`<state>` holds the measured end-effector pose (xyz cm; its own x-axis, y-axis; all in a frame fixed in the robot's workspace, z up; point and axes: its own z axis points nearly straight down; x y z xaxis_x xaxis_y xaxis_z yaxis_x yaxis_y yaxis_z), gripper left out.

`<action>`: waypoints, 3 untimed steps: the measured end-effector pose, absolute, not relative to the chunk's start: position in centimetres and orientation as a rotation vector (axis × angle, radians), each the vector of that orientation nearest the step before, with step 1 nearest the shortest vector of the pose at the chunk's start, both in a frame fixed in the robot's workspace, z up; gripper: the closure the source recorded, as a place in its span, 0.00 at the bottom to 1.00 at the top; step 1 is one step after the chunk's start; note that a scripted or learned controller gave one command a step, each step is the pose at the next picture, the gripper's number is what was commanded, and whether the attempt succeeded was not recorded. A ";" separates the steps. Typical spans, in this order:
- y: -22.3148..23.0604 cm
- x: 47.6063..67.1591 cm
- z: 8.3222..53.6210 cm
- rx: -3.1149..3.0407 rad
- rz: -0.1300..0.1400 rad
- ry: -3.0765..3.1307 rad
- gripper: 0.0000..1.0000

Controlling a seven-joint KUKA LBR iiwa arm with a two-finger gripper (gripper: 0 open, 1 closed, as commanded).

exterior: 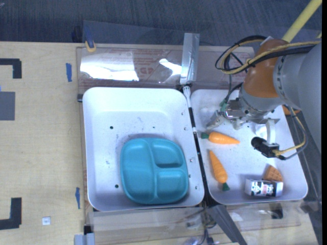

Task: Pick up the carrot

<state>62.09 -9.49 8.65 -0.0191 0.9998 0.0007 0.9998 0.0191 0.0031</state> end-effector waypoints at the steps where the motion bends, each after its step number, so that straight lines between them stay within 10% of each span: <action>1: -9.5 62.1 8.7 2.199 0.004 2.241 0.00; 3: -10.1 51.5 8.8 1.919 0.005 2.480 0.00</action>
